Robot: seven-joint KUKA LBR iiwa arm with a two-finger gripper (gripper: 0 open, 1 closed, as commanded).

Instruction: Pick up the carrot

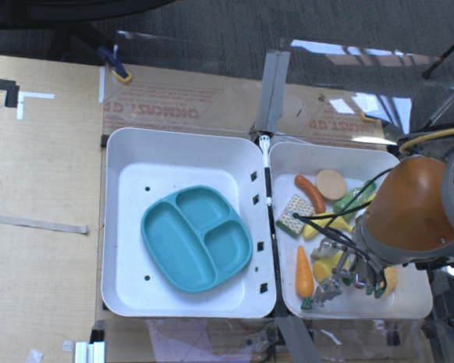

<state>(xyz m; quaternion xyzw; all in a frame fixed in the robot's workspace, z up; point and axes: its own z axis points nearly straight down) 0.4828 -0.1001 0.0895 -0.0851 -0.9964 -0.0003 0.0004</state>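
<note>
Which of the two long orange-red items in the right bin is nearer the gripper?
The carrot, orange with a green stem end, lying lengthwise beside the gripper. The redder sausage lies diagonally farther up the right bin, near the tan round piece.

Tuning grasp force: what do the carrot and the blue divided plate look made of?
Carrot: likely moulded plastic toy food; uniform orange, smooth, faint sheen. Blue divided plate: probably plastic or silicone; even teal colour, rounded moulded compartments, mostly matte. Hardness can't be judged from the look.
</note>
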